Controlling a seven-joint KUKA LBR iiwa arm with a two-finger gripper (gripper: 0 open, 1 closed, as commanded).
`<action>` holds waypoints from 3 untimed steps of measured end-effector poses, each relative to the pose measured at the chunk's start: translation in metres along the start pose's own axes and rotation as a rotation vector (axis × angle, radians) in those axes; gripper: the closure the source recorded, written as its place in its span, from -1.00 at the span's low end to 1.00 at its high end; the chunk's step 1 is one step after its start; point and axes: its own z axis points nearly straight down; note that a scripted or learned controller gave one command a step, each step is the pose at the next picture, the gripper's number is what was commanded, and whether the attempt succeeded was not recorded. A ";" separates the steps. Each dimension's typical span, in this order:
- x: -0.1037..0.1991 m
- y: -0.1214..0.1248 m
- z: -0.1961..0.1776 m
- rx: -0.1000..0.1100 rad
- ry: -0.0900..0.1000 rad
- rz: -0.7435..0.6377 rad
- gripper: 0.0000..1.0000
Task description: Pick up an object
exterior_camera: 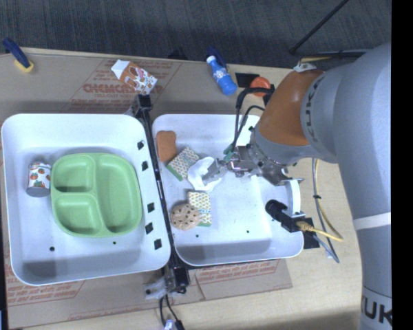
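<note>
White crumpled object (205, 172) lies in the right bin (261, 249), in its upper middle, just left of the gripper (228, 162), which reaches in from the bin's right edge. From the pincer the thing lies toward the divider between the bins; its long axis runs roughly from upper right to lower left. Whether the pincer is spread or closed cannot be told, as the wrist hides it, and contact with the object is unclear. Just beside it sit a patterned square (183, 162) and an orange-brown block (166, 144) toward the upper left corner. Nearer the front edge lie a cookie (184, 216) and another patterned piece (200, 205). The left bin (27, 267) carries a green divided tray (96, 193) and a small can (38, 179).
</note>
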 end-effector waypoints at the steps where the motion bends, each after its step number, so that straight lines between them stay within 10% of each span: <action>1: 0.043 -0.041 -0.004 0.002 0.000 0.002 -1.00; 2: 0.042 0.020 0.021 0.000 0.000 0.005 -1.00; 3: 0.018 -0.085 0.045 0.004 0.000 0.004 -1.00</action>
